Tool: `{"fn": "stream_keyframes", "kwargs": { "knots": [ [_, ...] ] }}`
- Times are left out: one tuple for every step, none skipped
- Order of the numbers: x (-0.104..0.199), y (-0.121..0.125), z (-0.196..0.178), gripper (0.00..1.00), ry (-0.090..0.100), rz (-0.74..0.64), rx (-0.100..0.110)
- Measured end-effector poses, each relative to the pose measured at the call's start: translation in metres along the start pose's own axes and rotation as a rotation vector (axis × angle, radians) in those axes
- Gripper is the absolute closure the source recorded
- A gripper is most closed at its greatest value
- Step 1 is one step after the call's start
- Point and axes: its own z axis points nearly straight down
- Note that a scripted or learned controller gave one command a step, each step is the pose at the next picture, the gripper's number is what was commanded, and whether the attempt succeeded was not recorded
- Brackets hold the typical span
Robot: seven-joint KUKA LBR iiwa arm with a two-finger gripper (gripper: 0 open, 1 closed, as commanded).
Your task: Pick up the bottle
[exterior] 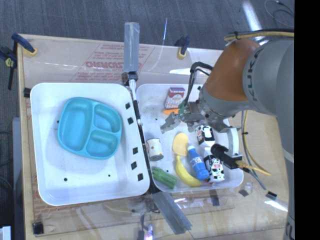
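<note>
The bottle (198, 164) is small and blue with a white cap. It lies on its side in the right bin (150, 96), near the front, between a banana (183, 173) and a black-and-white cow-patterned toy (216, 168). My gripper (172, 122) hangs over the middle of the right bin, up and to the left of the bottle and apart from it. It sits just above a yellow lemon-shaped fruit (180, 143). The wrist and arm hide the bin's right part.
The right bin also holds a red-and-white box (174, 97) at the back, a small white can (154, 149) by the left wall and a green vegetable (164, 177) at the front. A blue divided plate (90, 127) lies in the left bin (50, 184).
</note>
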Motion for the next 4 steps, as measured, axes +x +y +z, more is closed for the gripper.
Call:
{"fn": "stream_keyframes", "kwargs": {
  "knots": [
    [0.015,-0.021,0.044,0.00,0.000,0.155,-0.003],
    [-0.021,-0.060,0.031,0.00,0.000,0.162,-0.003],
    [-0.063,-0.059,0.108,0.00,0.003,0.278,-0.001],
    [-0.063,-0.059,0.108,0.00,0.003,0.278,-0.001]
  ]
}}
